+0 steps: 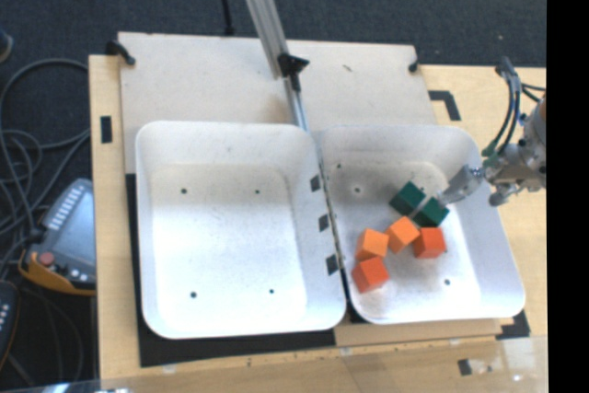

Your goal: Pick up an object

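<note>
Camera view, read left to right. Left bin bare white floor, some grey speckling. Right bin holds the whole cluster, right of centre: four orange cubes and two dark green cubes. Orange: lowest one, one just above it, one at mid-cluster, one on the right. Green: upper-left one, its neighbour beside it, touching or nearly touching the orange below.

Handling, judged: small rigid blocks, light, flat-faced, probably foam or painted wood; not fragile. Flat parallel faces suit a two-finger pinch across opposite sides. Tight packing leaves little finger room; the lowest orange cube has the freest flanks.

Gripper sits at the right bin's upper right rim, just beside the green pair, nothing seen in it. Finger state: cannot tell.
</note>
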You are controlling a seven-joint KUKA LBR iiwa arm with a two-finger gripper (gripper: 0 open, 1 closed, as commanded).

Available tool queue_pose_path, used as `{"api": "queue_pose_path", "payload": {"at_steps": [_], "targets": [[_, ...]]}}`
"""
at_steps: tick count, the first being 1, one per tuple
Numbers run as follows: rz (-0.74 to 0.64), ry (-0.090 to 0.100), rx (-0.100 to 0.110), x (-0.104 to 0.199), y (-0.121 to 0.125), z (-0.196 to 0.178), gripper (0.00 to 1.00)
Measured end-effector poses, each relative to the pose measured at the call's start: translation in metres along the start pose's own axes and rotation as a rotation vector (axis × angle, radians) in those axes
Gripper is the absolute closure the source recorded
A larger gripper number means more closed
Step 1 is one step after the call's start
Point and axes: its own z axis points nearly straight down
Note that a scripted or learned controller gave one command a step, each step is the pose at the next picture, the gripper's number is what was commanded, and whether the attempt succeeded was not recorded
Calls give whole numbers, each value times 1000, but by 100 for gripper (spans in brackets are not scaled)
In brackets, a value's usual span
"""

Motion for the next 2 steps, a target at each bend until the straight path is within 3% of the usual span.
{"api": "queue_pose_path", "payload": {"at_steps": [1,2], "targets": [[-4,-7,-23,-19,24,157,0],[0,-5,-20,-18,23,162,0]]}}
